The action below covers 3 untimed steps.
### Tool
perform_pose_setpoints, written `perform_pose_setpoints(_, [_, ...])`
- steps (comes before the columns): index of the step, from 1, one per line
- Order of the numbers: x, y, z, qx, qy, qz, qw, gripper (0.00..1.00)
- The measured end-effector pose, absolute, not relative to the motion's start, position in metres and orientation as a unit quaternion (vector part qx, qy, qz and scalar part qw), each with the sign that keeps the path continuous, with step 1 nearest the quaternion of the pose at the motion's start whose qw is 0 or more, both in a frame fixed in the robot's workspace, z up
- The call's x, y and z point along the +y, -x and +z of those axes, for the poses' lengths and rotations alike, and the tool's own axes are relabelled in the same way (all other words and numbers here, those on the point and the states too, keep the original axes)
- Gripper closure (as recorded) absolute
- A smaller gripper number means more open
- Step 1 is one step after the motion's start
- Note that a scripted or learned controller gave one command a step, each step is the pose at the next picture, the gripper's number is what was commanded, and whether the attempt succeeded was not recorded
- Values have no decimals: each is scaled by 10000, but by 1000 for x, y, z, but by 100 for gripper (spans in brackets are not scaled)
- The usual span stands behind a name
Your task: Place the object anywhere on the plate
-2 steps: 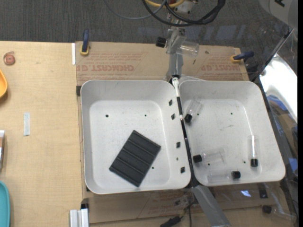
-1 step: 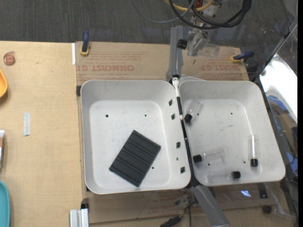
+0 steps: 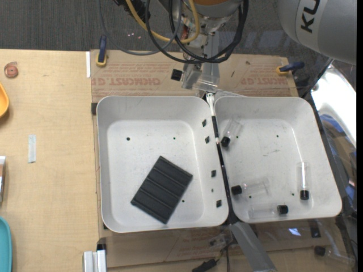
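A black ribbed rectangular plate (image 3: 163, 188) lies flat and skewed in the left bin (image 3: 113, 152), toward its front. Several clear plastic tubes with black caps lie in the right bin (image 3: 317, 146): one near the dividing wall (image 3: 229, 134), one at the front left (image 3: 251, 188), one along the front rim (image 3: 266, 211) and one at the right (image 3: 303, 179). My gripper (image 3: 199, 79) hangs high above the back rims where the two bins meet, over the cardboard, far from the plate and apart from every tube.
Cables loop around the wrist (image 3: 170, 16) at the top. Blue clamps (image 3: 102, 50) (image 3: 289, 68) hold the cardboard sheet at the back. A wooden table (image 3: 45, 152) lies to the left with small items on it.
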<state>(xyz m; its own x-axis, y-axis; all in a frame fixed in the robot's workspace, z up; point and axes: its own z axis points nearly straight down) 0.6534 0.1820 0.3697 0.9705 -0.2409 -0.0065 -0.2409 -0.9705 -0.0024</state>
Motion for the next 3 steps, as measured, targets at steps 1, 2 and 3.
perform_pose_setpoints(1, [168,-594,440,1035,9946,23,18,100])
perform_pose_setpoints(2, [223,-656,439,1021,9948,29,19,100])
perform_pose_setpoints(3, [220,-658,446,1066,9943,54,39,100])
